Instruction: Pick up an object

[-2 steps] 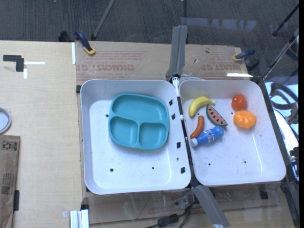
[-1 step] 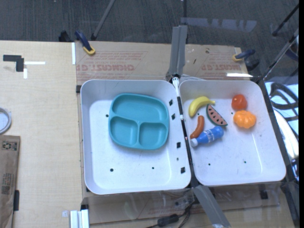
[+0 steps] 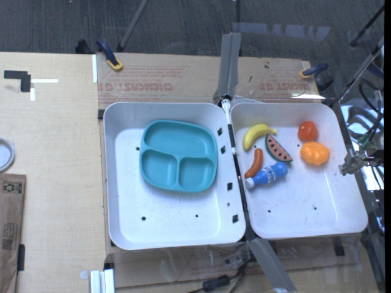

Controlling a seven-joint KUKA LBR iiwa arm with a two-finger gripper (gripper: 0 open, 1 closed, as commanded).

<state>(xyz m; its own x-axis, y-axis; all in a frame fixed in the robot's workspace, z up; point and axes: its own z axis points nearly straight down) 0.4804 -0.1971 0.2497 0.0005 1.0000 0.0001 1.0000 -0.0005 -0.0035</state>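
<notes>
Step in hand is judged to be pre-grasp: nothing is lifted, and every candidate lies flat on the floor of the right bin (image 3: 305,227). No target is named by the task, so any of the toy foods qualifies. A banana (image 3: 258,134) is seen at the upper left of that bin, with a watermelon slice (image 3: 278,149) just beside it. A sausage (image 3: 254,163) lies below the banana, and it is touched at its lower end by a blue bottle (image 3: 267,175) lying on its side. A red tomato (image 3: 307,130) and an orange fruit (image 3: 314,154) are set toward the right wall, close together and clear of the rest. The left bin (image 3: 171,227) is occupied by a teal divided plate (image 3: 179,155), judged a poor pick for two fingers. Jaw state cannot be told from this view, and so the offset from the jaws to any target cannot be fixed. Since the reach is made from the right, the tomato and orange fruit are judged nearest the entry side. Next move calls for a target to be chosen, the gripper to be brought over it and lowered with the jaws spread. The isolated orange fruit is favoured, since the sausage and bottle risk being disturbed together.
</notes>
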